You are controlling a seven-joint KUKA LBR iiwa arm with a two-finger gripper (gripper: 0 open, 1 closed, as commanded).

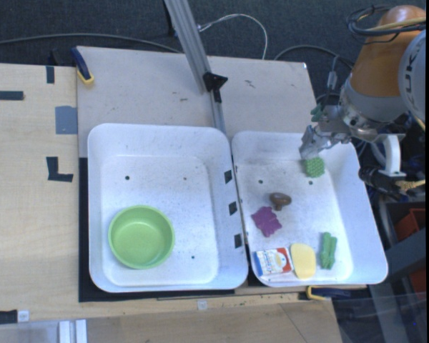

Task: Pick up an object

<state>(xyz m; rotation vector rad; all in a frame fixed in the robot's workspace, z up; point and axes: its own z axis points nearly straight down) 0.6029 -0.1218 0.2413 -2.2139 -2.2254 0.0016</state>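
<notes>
**Claw over the green lump**

Pale counter (pixel 164 84) carries two white bins; the right bin (pixel 357 191) holds a green lump (pixel 314 167) near its far rim. Just above, perhaps touching it, the claw (pixel 313 148) hangs, whether spread or pinched I cannot tell. Best to centre squarely over the lump, descend gently, and avoid the bin wall.

Pale bench (pixel 150 84) bears two white bins (pixel 157 141)

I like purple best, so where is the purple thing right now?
The purple thing lies in the right bin, near its middle, just below the small brown object and above the red-and-white packet.
</notes>
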